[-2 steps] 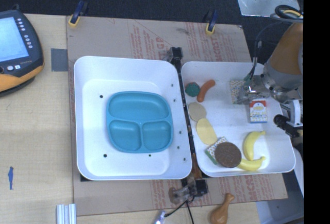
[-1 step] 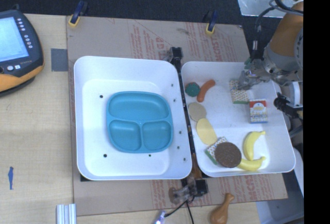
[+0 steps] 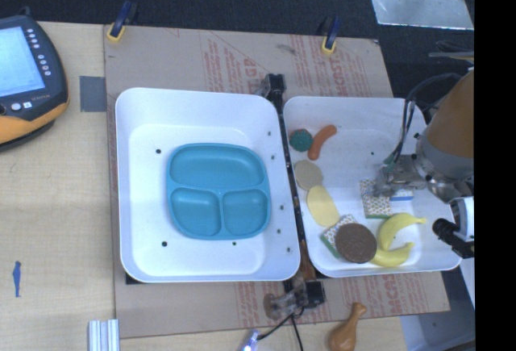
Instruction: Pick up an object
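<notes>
Currently the gripper (image 3: 393, 180) is sitting low in the right bin (image 3: 355, 111), at its right-hand side, with the grey arm (image 3: 451, 135) coming in over the rim. Whether it is open or closed, I cannot tell; the tip is reading as a dark metallic tangle against the white floor.

Candidate objects, all relative to the gripper:
- patterned square piece (image 3: 377, 202), lying just below the tip, possibly touching it; contact is not resolvable.
- banana (image 3: 395, 238), lying further below, curving along the bin's near wall.
- brown round disc (image 3: 355, 243), resting below and to the left, on top of a green-edged checked piece (image 3: 330, 233).
- pale yellow oval (image 3: 322, 205) and beige round piece (image 3: 307, 175), lying to the left, well apart.
- orange sausage shape (image 3: 322, 140) and teal ball (image 3: 301, 139), sitting up and to the left.

Left bin (image 3: 145, 115) is holding a blue divided tray (image 3: 218, 190); not relevant to this try.

Judgement: the step in hand is looking like a descent onto the patterned piece. That piece is appearing flat, so the tip should be going right down to the floor and centring over it before closing; a flat thing is likely to be slipping out. The banana is looking like an easier target.
</notes>
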Action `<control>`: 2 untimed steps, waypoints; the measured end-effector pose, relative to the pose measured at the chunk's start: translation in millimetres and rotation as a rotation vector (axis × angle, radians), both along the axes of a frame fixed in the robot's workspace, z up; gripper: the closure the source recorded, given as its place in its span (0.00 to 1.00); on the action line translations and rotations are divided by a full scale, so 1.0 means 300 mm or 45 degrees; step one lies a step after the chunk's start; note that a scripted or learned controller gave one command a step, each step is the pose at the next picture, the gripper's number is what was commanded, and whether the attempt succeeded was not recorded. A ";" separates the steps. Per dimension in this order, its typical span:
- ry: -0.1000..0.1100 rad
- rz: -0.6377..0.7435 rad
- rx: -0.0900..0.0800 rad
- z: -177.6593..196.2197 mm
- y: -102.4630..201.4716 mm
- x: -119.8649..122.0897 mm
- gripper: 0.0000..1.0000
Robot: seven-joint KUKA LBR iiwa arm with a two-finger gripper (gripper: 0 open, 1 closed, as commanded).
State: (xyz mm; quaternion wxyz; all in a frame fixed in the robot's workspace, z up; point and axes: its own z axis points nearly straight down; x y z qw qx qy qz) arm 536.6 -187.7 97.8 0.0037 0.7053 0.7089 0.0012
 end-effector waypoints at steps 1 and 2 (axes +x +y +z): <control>0.010 -0.001 0.005 0.144 0.019 0.208 0.00; 0.004 0.000 0.002 -0.006 0.012 -0.194 0.00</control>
